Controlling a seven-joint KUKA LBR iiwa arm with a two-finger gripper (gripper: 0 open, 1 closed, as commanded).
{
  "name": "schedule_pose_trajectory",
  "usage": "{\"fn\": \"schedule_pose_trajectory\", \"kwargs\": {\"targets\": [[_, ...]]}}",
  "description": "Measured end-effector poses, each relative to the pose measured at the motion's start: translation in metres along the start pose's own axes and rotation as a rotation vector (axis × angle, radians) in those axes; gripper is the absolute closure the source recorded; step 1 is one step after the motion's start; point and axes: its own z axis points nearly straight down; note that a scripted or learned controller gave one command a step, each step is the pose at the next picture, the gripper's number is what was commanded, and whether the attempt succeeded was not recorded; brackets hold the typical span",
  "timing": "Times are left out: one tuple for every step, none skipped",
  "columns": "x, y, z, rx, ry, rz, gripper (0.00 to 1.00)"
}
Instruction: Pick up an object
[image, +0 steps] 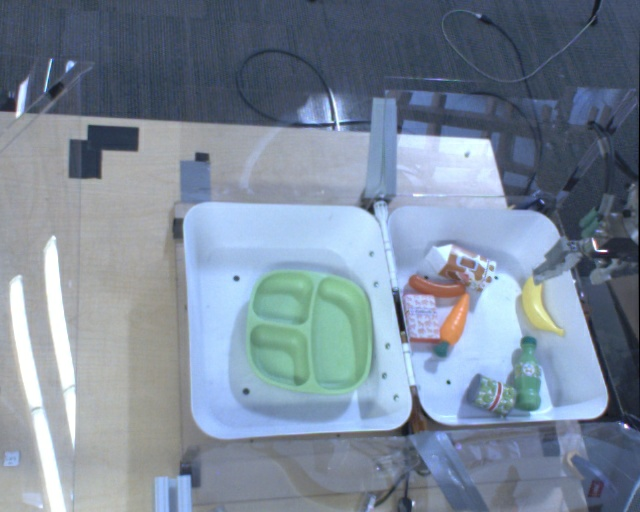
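Camera view is showing the gripper (560, 262) hanging at the far right rim of the right bin (500, 222), and whether it is open or closed cannot be told. Just below it the banana (541, 308) is lying, with the green bottle (527, 373) farther down. Leftward, the carrot (455, 322) is resting beside the sausage (437, 285).

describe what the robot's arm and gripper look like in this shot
At the right edge, the gripper is a slim grey piece tapering toward the right bin. Behind it sit darker grey and black hardware, a small green spot, and thin dark cables. Finer detail is too blurred to tell.
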Motion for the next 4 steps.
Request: {"fn": "schedule_pose_trajectory", "kwargs": {"targets": [[-0.027,0.077,0.096,0.001,0.0,0.028,0.0],[-0.026,0.071,0.178,-0.005,0.001,0.248,0.0],[-0.019,0.054,0.182,-0.035,0.001,0.447,0.0],[-0.02,0.081,0.181,-0.035,-0.009,0.15,0.0]]}}
